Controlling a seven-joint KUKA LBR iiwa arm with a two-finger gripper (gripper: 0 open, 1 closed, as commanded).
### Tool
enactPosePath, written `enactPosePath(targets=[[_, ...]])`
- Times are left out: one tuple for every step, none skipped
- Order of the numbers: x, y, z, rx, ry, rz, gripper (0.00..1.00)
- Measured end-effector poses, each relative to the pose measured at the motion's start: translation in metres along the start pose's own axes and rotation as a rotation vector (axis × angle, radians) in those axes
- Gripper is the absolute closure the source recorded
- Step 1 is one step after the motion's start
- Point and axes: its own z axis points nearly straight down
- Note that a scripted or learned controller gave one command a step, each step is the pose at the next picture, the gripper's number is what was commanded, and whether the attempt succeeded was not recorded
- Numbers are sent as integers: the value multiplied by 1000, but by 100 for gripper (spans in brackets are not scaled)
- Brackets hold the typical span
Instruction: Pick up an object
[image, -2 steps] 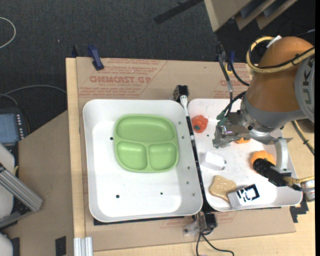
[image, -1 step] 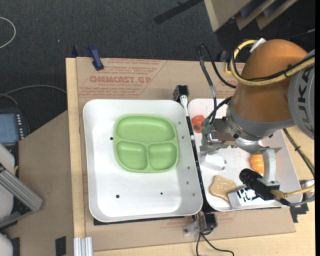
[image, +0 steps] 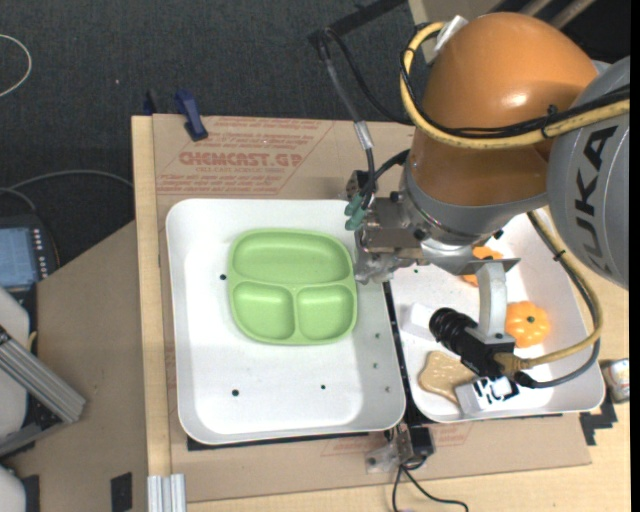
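– Gripper (image: 385, 243) first: where is it, and is it open or closed?
– It sits low over the wall between the 2 bins, at their far end, under the arm (image: 592, 190) and its orange band (image: 500, 90). Whether it is open or closed I cannot tell, as the wrist covers it from above. Nothing can be seen held in it.
– What is there to pick up?
– In the left bin (image: 200, 380) lies 1 green divided plate (image: 293, 285) with 3 compartments, flat, nearer the far wall, its right edge just beside the gripper. In the right bin (image: 560, 397) an orange pumpkin toy (image: 527, 322) lies toward the right side, and a tan biscuit-shaped piece (image: 440, 372) lies near the front-left corner.
– Do those 2 touch?
– No, they lie apart. A small orange piece (image: 487, 255) peeks out from under the wrist, too hidden to name.
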Motion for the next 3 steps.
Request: enactPosePath(targets=[[46,2,-180,-12,5,3,100],[105,0,-105,17,-6,4,100],[83,1,-109,12,-5,12,100]])
